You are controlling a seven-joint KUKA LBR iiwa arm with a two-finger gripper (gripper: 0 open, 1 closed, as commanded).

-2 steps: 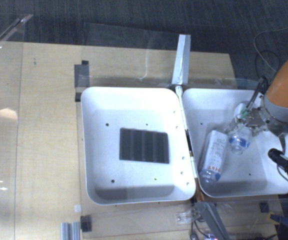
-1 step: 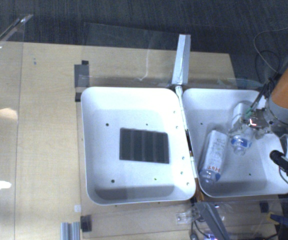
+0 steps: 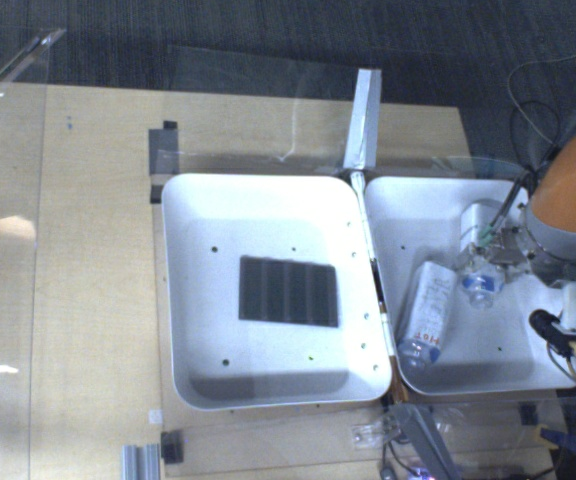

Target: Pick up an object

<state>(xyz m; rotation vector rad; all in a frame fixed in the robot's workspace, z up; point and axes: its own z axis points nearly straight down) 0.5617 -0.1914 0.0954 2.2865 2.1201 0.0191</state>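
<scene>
You see two white bins side by side on the wooden bench (image 3: pixel 88 268). The left bin (image 3: pixel 198 268) holds a dark ribbed rectangular pad (image 3: pixel 289 291) lying flat near its middle. In the right bin (image 3: pixel 408 218), a clear plastic bottle (image 3: pixel 426 313) lies on its side, its long axis running roughly from 1 o'clock to 7 o'clock, near the bin's left wall. The arm (image 3: pixel 573 193), with its orange band, reaches in from 3 o'clock, and the gripper (image 3: pixel 488 258) sits low in the right bin, just at 2 o'clock of the bottle's upper end. Something small, clear and bluish (image 3: pixel 479 286) lies right under it; you cannot tell how its pincer stands.
</scene>
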